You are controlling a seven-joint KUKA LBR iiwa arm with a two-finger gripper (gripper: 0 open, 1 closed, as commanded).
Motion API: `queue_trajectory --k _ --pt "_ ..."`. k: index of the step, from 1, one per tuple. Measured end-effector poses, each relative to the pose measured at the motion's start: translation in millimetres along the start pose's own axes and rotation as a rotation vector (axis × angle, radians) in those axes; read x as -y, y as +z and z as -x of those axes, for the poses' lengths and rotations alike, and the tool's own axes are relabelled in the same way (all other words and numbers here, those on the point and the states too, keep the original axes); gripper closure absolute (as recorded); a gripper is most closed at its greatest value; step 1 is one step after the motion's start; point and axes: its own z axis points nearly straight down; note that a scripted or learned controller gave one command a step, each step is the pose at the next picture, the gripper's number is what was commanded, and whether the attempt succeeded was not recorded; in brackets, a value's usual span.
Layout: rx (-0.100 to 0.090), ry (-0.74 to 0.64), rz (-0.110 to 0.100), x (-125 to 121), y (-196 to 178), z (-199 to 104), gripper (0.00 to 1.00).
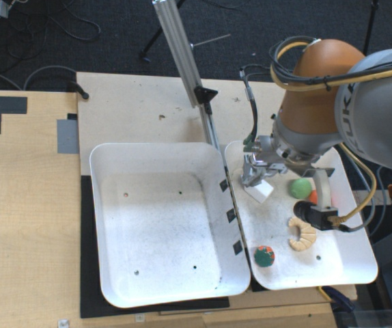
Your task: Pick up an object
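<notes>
Two shallow white bins are counted on the worktop, a left bin and a right bin. Four loose things are counted in the right one: one white block, one green ball, one tan croissant-shaped toy and one green-and-red ball.

Block, balls and ring lie in the right bin.

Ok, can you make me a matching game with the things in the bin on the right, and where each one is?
Things:
1. white block
2. green ball
3. croissant toy
4. red and green ball

Places:
A. near the bin's front edge, close to the divider
B. right under the gripper
C. front right, beside the black cable
D. just right of the white block

Pairs: 1-B, 2-D, 3-C, 4-A
</notes>
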Motion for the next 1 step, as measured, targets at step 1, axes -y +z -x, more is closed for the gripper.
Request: queue_trajectory --k 1 --pt "0.001 0.001 -0.003 -1.0 19.0 -47.2 1.0"
